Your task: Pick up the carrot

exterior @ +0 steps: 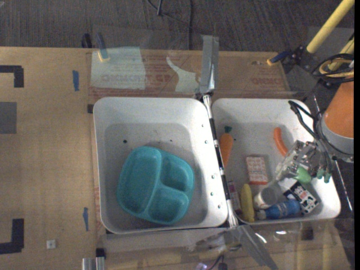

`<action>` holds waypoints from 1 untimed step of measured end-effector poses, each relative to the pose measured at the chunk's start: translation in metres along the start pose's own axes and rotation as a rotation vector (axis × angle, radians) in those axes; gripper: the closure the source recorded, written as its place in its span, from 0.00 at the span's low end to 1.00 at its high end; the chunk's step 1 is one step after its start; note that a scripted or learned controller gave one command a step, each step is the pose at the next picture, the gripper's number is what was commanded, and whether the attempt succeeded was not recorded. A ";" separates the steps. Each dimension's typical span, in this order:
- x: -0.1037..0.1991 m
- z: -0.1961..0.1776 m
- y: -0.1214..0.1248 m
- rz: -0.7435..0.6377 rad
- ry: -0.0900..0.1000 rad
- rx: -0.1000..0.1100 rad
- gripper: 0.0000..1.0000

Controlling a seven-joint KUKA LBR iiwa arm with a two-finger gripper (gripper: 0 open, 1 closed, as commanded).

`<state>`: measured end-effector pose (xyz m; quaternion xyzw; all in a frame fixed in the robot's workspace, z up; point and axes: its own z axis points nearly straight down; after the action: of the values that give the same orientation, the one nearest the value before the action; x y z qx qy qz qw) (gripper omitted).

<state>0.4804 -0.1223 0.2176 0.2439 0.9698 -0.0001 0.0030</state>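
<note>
We see the pincer [297, 161] low over the right side of the right bin [247, 110], its metal tip pointing toward the frame's lower left; we cannot tell how far it is parted, nor whether it has hold of anything. The arm [342, 117] enters from the right edge, its orange band just above the wrist. Just below the pincer lie a green piece [304, 176], a blue bottle [279, 210] and a black-and-white carton [304, 198]. The carrot [226, 145] lies well apart, against the bin's left wall, leafy end toward the frame's top. In the left bin [112, 117] rests a teal divided plate [156, 184], on the tabletop [45, 151].
</note>
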 end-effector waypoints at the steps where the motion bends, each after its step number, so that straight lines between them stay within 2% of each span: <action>1: -0.009 0.064 -0.018 0.293 0.006 0.002 1.00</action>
<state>0.4800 -0.1426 0.1539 0.3828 0.9238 0.0000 0.0000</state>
